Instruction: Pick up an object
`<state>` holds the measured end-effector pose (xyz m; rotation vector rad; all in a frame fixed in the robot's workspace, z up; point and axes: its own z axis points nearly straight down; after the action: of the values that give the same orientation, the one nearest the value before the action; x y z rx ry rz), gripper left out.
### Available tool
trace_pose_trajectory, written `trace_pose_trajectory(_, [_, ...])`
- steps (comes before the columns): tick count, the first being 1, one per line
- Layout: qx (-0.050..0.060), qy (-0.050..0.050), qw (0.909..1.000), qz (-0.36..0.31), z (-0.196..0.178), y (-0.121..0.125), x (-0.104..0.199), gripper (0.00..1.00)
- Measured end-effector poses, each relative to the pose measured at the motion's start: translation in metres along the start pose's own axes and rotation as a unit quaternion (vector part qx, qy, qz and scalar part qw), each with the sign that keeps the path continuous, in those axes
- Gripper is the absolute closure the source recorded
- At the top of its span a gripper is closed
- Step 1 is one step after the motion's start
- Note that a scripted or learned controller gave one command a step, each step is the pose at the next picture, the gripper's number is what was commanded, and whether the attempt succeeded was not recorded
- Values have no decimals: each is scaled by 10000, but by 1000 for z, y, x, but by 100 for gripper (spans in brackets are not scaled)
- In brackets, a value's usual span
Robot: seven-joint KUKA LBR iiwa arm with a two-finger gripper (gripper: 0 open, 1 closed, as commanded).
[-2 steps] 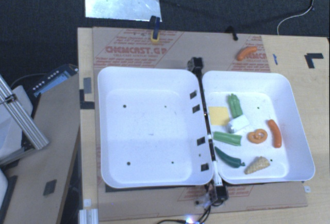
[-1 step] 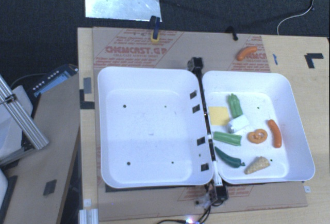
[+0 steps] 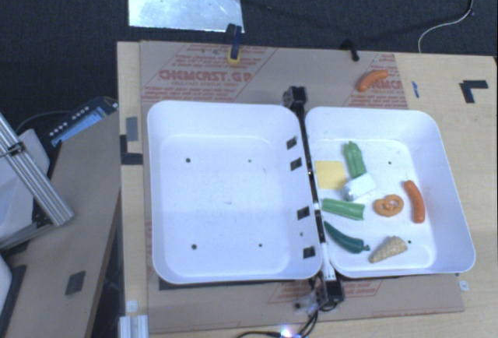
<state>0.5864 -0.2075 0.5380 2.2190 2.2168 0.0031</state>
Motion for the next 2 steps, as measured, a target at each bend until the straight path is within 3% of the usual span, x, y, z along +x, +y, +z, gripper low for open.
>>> trace_pose_trajectory(1, [3,3,10000,-39,5,85,3,100])
trace_pose_trajectory(2, [37,15,10000,-2,52,19,1,100])
